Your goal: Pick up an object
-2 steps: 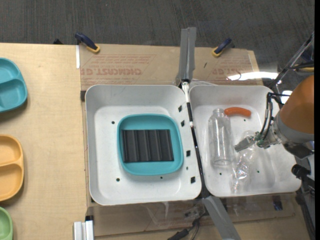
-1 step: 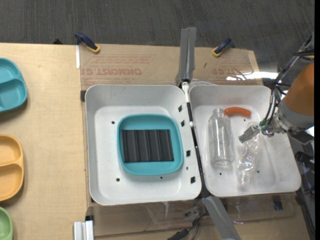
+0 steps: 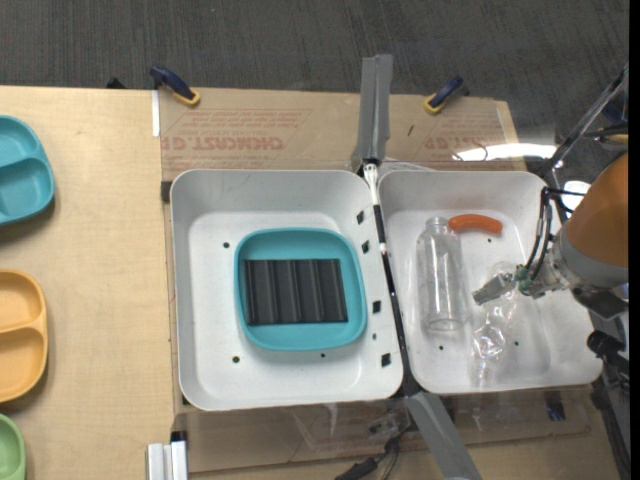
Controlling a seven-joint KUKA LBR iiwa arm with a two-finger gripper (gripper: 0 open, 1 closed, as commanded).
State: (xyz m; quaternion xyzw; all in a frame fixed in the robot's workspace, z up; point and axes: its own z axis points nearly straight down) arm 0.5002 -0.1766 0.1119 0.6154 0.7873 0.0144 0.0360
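Note:
The right bin (image 3: 560,368) holds a clear plastic bottle (image 3: 441,273) lying lengthwise, a small orange curved piece (image 3: 476,224) near the back wall, and a crumpled clear plastic wrapper (image 3: 491,338) towards the front. My gripper (image 3: 496,289) reaches in from the right and hangs low over the bin, just right of the bottle and right above the wrapper's upper end. The view does not let me tell whether it touches or holds anything. In the left bin (image 3: 200,268) lies a teal tray (image 3: 298,290) with a dark ribbed inside.
A grey divider bar (image 3: 375,108) runs between the bins at the back. Two clamps (image 3: 175,85) (image 3: 443,94) hold the cardboard sheet behind them. Teal (image 3: 20,180) and orange (image 3: 18,333) plates sit on the wooden table at far left.

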